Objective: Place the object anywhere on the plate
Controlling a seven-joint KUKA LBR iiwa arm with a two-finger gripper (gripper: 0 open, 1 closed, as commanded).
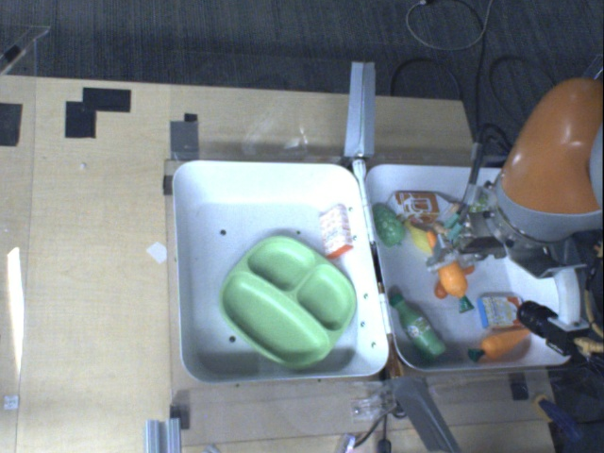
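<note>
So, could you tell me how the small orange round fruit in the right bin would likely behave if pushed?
The small orange round fruit looks rounded, so it would probably roll. It lies among crowded items in the right white bin, so it would likely bump neighbours soon.

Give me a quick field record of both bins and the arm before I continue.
left bin: holds green divided plate and a small red-and-white packet beside the plate's upper right
plate: three compartments, nothing on it
right bin: green bottle, dark green item, brown packet, orange fruit, carrot, blue-and-white packet
arm: over right bin
gripper: low, just above the orange fruit
task status: object not yet on plate
</note>
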